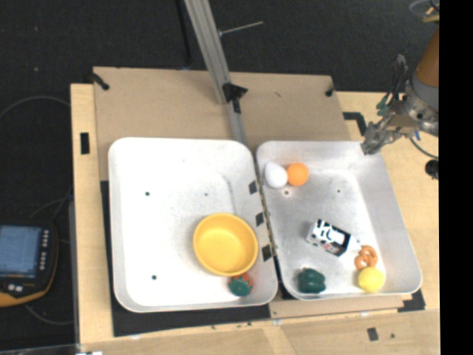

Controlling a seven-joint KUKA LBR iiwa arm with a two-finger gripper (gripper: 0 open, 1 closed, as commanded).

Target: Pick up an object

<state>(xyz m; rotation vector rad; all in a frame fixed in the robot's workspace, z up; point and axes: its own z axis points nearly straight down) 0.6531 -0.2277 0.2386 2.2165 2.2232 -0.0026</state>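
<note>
My gripper (372, 140) hangs at the far right, just above the back right corner of the right bin (384, 191), away from every object. That bin holds a white ball (276, 175) touching an orange ball (297, 174) near its back left corner. A black-and-white box (328, 237) lies in its middle front. A dark green object (312, 280) sits at its front edge. An orange pretzel-like piece (365, 257) rests just above a yellow ball (371, 278) in the front right corner.
The left bin (162, 191) holds a yellow bowl (225, 243) near its front right, with a small teal and red object (240, 285) below it. A metal pole (211, 50) slants over the back of the bench. A handheld screen (22, 261) lies at far left.
</note>
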